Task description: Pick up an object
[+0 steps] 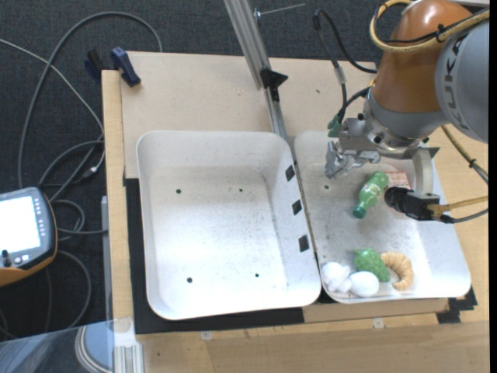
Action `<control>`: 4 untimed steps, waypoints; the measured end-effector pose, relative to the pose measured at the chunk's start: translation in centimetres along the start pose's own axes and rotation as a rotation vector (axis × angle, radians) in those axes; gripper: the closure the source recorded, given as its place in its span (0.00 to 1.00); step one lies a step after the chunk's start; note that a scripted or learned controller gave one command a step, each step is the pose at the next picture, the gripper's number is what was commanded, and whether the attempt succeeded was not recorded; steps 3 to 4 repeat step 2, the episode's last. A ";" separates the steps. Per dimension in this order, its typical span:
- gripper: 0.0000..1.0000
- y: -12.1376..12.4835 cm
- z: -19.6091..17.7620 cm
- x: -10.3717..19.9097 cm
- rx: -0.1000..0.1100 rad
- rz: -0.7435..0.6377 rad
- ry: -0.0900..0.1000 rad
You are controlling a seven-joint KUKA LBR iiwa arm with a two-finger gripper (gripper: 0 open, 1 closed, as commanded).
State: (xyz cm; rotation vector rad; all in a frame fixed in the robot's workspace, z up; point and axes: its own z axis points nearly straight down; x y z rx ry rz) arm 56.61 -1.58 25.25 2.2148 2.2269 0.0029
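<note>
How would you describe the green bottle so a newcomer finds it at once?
Look in the right-hand bin, under the arm. Just below and right of the gripper lies a small green bottle, tilted on its side. It lies apart from the cluster at the bin's near edge, including the bushy green piece.

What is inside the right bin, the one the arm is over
A green bottle lies near the middle; a white object, a green object and a croissant-shaped piece sit at the near edge. The arm covers the far corner.
</note>
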 end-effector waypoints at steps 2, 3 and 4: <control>1.00 4.5 1.8 10.1 0.002 -0.001 0.001; 1.00 4.5 1.8 10.1 0.002 -0.001 0.001; 1.00 4.5 1.8 10.1 0.002 -0.001 0.001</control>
